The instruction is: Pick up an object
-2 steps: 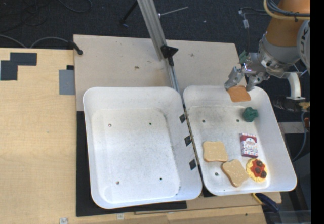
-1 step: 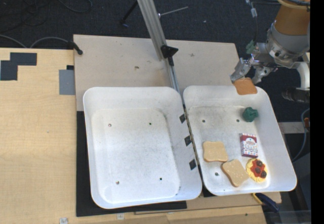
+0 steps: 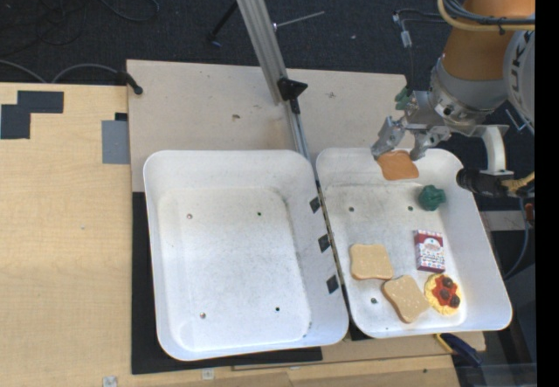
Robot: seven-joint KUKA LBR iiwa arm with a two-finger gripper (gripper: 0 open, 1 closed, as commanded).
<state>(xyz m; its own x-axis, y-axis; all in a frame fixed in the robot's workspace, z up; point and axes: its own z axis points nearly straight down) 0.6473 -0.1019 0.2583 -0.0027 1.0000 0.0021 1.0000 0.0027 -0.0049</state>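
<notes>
My gripper (image 3: 399, 148) hangs over the far end of the right bin (image 3: 489, 289), and its two fingers stand apart, so it is open. Just below the fingertips, on their near side, is a flat orange-brown piece (image 3: 399, 168). It touches or nearly touches the tips and is not clamped between them. Elsewhere in this bin lie a green lump (image 3: 431, 196), a small red packet (image 3: 429, 250), two tan bread slices (image 3: 372, 261) (image 3: 405, 298) and a yellow round with red bits (image 3: 443, 293).
The left bin (image 3: 162, 176) lies alongside, with a row of black clips (image 3: 323, 241) on the shared rim. A slanted metal rail (image 3: 262, 36) rises behind the bins. The arm's orange band (image 3: 489, 18) is at the upper right.
</notes>
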